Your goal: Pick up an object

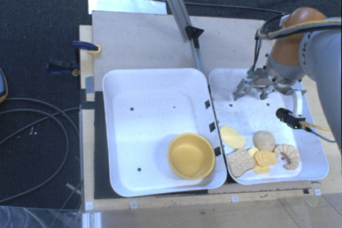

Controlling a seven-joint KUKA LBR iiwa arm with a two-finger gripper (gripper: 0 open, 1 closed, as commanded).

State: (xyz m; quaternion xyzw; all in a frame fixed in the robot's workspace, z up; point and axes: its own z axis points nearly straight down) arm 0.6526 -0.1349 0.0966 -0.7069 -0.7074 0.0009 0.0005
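Observation:
My gripper (251,94) hangs over the far part of the right bin (315,168), open, with nothing between its fingers. Toy food lies in a cluster at that bin's near end, well below the gripper: a pale yellow chip (233,137), a round beige bun (264,140), a brown slice of toast (241,162), a yellow waffle piece (264,159) and a tan croissant-like piece (288,155). A yellow bowl (191,156) stands upright in the near right corner of the left bin (133,115).
A grey pole (176,2) slants from the top down to the gap between the bins. A blue and yellow clamp (75,56) grips the bench's left edge. Cables lie on the dark floor at left. A black and white cable fitting (291,115) hangs beside the wrist.

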